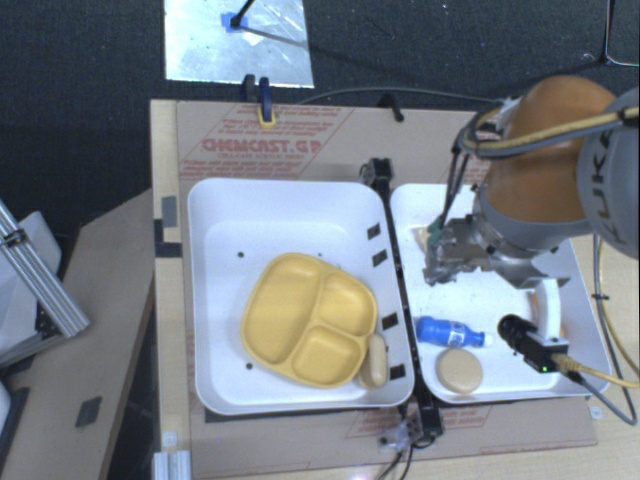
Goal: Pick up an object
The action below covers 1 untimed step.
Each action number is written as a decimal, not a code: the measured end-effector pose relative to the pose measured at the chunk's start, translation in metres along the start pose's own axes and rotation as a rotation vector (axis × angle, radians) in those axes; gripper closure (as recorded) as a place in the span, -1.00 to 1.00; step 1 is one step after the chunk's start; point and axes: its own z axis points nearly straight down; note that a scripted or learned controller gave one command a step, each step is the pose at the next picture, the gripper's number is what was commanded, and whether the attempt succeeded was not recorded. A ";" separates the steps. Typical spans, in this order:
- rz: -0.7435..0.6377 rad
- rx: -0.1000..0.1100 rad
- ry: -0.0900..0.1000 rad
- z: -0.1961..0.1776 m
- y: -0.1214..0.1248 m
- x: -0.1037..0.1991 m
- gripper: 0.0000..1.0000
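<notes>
The bottle (449, 332) lay on its side at lower right, just below the gripper (441, 260). It was judged light, smooth, apt to roll; best grasped across its middle.

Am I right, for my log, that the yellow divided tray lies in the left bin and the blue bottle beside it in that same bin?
Not quite. The camera view shows the yellow divided tray in the left bin, but the blue bottle lies in the right bin, near a round tan object.
</notes>
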 end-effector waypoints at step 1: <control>0.001 0.001 0.000 0.012 -0.009 0.042 1.00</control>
